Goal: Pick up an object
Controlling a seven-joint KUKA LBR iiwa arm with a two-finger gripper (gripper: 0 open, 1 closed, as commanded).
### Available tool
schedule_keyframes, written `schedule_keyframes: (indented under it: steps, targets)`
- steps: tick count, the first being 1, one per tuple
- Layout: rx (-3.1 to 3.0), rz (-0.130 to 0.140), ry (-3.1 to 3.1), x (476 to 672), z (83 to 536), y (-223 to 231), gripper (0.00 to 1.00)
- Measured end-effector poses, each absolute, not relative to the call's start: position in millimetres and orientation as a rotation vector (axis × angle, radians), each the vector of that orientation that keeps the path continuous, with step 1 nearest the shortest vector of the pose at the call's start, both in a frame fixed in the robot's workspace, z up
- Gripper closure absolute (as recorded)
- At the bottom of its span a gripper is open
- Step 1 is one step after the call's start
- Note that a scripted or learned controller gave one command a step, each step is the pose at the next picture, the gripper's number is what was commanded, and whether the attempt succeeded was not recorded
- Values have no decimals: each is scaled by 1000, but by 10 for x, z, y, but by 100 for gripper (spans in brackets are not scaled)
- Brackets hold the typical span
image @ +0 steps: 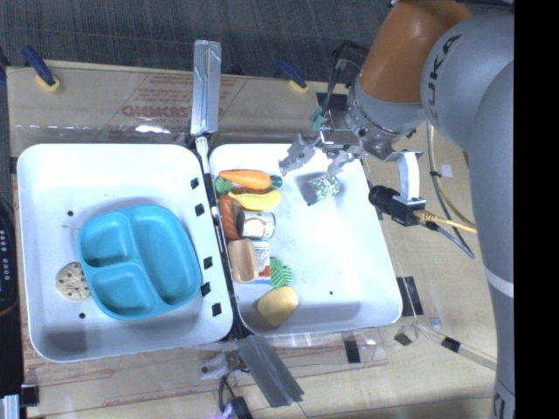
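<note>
— End effector (316,157) hangs over the right bin's (371,260) far end, fingers spread, holding nothing.

— Risk?

— It could close on bare floor. The carrot (245,180), banana (254,200) and cans crowd the left wall, left of it; a small green-white object (325,187) sits just near of it.

small green-white object (326,186) | right bin, far side | tilted
</note>
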State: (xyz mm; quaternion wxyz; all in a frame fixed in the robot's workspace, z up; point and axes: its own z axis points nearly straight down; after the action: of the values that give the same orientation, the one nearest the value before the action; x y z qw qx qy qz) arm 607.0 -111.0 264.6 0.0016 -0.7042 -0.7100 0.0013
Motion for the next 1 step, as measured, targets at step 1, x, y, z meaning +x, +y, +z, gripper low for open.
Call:
schedule_keyframes:
  steps: [1]
  targets:
    - [-2139,-26,-2327,5815,1183,-1305,0]
